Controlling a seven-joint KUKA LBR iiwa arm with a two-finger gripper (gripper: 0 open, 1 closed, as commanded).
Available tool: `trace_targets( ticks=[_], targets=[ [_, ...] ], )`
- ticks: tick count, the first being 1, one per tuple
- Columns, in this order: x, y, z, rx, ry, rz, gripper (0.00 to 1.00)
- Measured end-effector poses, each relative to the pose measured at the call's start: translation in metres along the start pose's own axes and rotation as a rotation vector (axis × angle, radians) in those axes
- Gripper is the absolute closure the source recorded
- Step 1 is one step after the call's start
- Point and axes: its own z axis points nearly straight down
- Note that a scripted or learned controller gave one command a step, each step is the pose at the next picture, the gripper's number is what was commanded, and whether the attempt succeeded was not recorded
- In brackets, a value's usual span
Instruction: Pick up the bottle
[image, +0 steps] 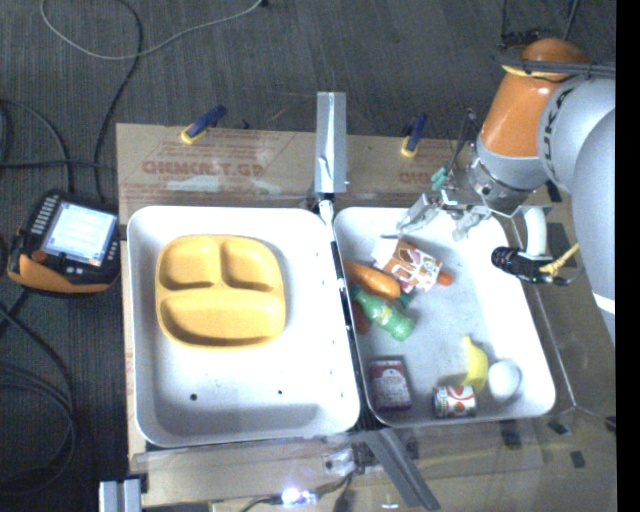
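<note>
claw (441, 213) spread open, holding nothing, above right bin (530, 330) | green bottle (384, 314) lying beside carrot (372, 279)

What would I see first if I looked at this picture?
Probably the big yellow tray with three sections, lying in the left bin. Then the orange-banded robot arm at top right, its gripper above the right bin's far edge, near the green bottle.

Single fixed camera above bench, looking down at slant on both bins (345, 330).
</note>
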Motion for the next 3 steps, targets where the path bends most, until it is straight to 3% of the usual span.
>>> trace_targets(
  ticks=[1,2,3],
  targets=[
    [0.018,-0.046,0.067,-0.006,-0.004,-0.442,0.00],
    [0.025,-0.026,0.034,-0.003,0.000,-0.421,0.00],
    [0.024,-0.063,0.070,-0.030,-0.021,-0.572,0.00]
  ],
)
